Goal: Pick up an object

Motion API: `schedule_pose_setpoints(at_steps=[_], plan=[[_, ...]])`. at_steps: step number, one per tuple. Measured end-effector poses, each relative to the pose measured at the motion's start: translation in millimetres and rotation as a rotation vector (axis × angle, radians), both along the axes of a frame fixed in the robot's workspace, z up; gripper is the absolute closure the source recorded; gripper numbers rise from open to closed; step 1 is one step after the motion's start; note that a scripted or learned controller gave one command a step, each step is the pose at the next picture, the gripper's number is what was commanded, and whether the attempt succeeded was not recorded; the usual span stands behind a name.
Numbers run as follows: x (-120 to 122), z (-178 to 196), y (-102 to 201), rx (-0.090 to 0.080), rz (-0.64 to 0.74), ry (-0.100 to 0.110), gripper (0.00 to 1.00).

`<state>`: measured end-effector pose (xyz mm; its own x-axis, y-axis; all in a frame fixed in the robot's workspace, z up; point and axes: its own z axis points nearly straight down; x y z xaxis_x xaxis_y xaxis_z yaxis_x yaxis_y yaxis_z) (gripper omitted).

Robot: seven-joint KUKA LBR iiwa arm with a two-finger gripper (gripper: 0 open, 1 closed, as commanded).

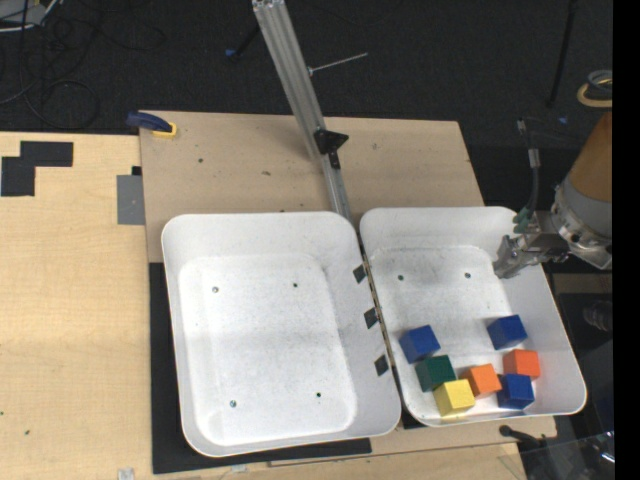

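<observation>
The hand [510, 258] hovered at the right bin's [440, 230] edge; I could not tell its grip state. The blue cube [507, 331] looked light and rigid, best pinched across flat opposite faces.

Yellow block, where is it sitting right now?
The yellow block lies in the right bin, against its near rim, with the green block behind-left and the orange block on its right.

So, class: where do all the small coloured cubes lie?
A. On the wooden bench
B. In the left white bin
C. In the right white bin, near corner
C: the small coloured cubes cluster in the near part of the right white bin.
</observation>
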<state>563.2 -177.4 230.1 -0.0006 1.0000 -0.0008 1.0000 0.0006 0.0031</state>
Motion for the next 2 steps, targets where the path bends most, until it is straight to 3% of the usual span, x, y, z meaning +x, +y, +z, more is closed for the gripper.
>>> schedule_pose_setpoints(at_steps=[2], plan=[[-8.5, 10.6, 98.5, 0.004, 0.004, 0.007, 1.0]])
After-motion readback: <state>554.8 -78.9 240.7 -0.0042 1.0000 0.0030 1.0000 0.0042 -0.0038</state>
